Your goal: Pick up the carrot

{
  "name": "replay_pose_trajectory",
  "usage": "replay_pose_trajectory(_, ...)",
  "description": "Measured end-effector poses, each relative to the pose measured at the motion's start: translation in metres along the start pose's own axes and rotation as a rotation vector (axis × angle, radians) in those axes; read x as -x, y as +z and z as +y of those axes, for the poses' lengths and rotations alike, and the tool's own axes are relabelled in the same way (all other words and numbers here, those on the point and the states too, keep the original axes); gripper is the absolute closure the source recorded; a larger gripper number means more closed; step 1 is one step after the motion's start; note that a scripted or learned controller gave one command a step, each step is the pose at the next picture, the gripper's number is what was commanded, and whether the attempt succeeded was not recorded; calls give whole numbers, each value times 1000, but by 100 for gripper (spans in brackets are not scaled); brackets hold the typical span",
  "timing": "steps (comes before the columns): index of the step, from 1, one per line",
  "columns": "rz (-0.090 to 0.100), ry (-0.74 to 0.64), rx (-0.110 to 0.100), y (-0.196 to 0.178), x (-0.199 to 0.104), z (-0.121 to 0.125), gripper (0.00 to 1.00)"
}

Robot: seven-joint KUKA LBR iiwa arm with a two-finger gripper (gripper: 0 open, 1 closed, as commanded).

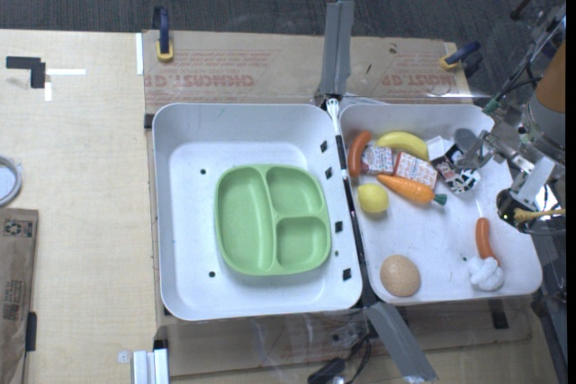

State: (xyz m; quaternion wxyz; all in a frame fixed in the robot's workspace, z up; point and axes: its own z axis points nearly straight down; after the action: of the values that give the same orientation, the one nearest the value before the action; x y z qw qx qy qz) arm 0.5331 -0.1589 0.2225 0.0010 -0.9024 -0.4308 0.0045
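The carrot [409, 189] lies in the right bin [432, 288], toward its far-left part, slanting with its thick orange end to the left and its small green tip to the right. Its upper edge touches a red-and-white packet [416, 168]; a second packet [379, 159] sits just left of that one. A banana [402, 142] lies beyond the packets near the far wall, and a red sausage [358, 152] stands along the bin's left wall. A lemon [373, 198] rests just left of the carrot's thick end, close to touching it.

The gripper [470, 159] sits at the right side of the same bin, its metal parts reaching in from the arm at the right edge. It hangs to the right of the carrot's green tip, near it but apart, over a black-and-white patterned object [461, 181]. Nothing of the carrot lies between the jaws. Whether they are spread or closed cannot be told, since the metal parts blur together against the clutter beneath.

Nearer in the right bin lie a brown egg [400, 275], a small red sausage [484, 237] and a white lump [487, 274] just near of it. The left bin [180, 193] holds a green divided plate [273, 218].
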Motion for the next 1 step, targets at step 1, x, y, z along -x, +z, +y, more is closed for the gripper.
replay_pose_trajectory(1,4,-62,1,96,-20,-41,0)
